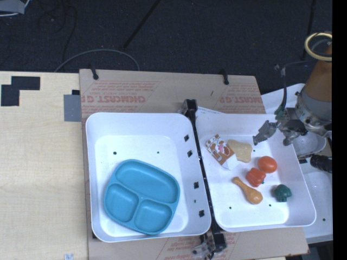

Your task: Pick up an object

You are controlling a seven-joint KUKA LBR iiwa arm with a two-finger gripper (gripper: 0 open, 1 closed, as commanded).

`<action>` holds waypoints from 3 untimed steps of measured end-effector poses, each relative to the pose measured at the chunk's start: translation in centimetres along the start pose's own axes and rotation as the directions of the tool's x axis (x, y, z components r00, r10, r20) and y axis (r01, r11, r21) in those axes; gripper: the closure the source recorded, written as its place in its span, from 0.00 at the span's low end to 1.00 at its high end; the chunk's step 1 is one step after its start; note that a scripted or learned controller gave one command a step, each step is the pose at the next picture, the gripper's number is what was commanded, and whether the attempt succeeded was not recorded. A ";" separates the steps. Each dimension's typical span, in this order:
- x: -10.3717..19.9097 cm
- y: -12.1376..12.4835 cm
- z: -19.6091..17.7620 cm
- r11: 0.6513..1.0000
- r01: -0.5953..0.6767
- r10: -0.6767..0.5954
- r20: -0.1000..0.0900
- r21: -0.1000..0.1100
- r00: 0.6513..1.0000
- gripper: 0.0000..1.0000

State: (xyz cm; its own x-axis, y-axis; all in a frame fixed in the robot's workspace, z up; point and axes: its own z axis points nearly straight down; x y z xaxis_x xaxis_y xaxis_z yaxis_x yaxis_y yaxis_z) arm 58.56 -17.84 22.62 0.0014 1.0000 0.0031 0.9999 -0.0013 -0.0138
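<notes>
A pale wooden bench (38, 161) lies under a dark floor strewn with cables, and a brown board (168, 93) printed with mirrored lettering sits on it beneath two shallow white bins. The left bin (103, 131) holds a blue divided plate (142, 196) with three compartments, lying flat toward the bin's near side. The right bin (303, 210) holds the small things, all gathered in its middle and right part.

The arm (320, 83) comes in from the right, its orange band above a grey wrist. The gripper (277, 134) hangs over the far right corner of the right bin, with two dark fingers (264, 131) spread apart and nothing between them; they touch none of the objects.

Among the things to pick, a red and white packet (219, 150) lies tilted, touching a tan wedge like a piece of bread (242, 151) on its right. Just beside that sits an orange-red tomato (267, 164), and below it a second red piece (255, 176) nearly touching it. A tan drumstick-shaped toy (248, 190) lies slantwise under those, and a small dark green lump (281, 192) rests apart near the right wall.
</notes>
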 end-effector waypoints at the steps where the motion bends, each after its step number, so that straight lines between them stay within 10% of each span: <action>1: 0.0 0.2 -0.6 1.000 0.002 -0.002 0.002 -0.011 1.000 0.00; 3: 0.5 1.4 11.7 1.000 0.004 -0.004 0.001 -0.006 1.000 0.00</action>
State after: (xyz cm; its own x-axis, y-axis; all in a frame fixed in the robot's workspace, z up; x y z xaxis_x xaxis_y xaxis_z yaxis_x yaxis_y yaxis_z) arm 59.79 -17.28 10.87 -0.0029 1.0000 0.0023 1.0000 0.0029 -0.0073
